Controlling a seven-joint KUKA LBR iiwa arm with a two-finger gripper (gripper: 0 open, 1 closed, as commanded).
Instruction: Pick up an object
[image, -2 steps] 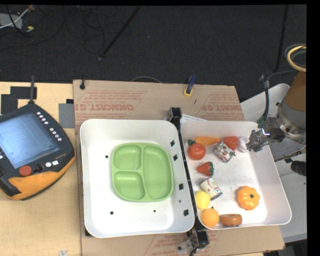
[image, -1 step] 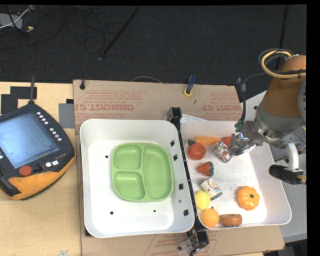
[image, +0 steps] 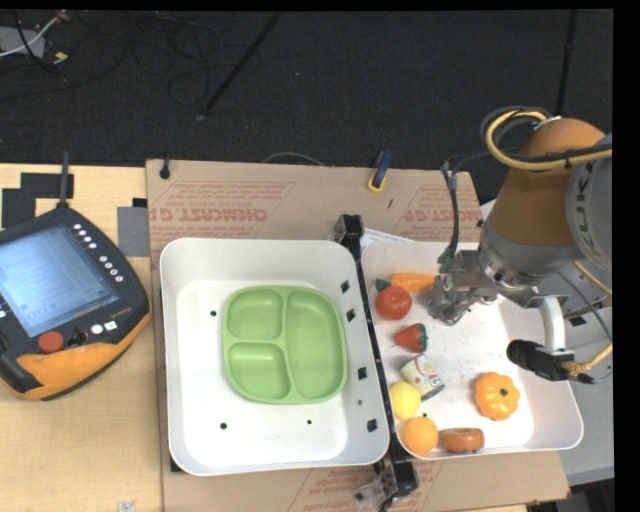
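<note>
1. Claw (image: 447, 300) low in upper part of right bin (image: 560, 425), at end of grey arm with orange band (image: 545, 190); finger spread impossible to tell from this angle, nothing seen held.
2. Just left of claw: carrot (image: 410, 282), lying flat; below it, tomato (image: 393, 302).
3. Below tomato: strawberry (image: 411, 337), then small white-and-dark item (image: 422, 375), type unclear.
4. Along lower edge of right bin: lemon (image: 404, 401), orange (image: 420, 436), brown flat piece (image: 462, 439); small pumpkin (image: 496, 395) apart to the right.
5. Left bin (image: 190, 400): green divided tray (image: 284, 343), three compartments, lying flat at centre.
6. Both bins on cardboard sheet (image: 250, 205) over counter (image: 80, 450).
7. Far left on counter: control pendant (image: 60, 295), screen lit.
</note>
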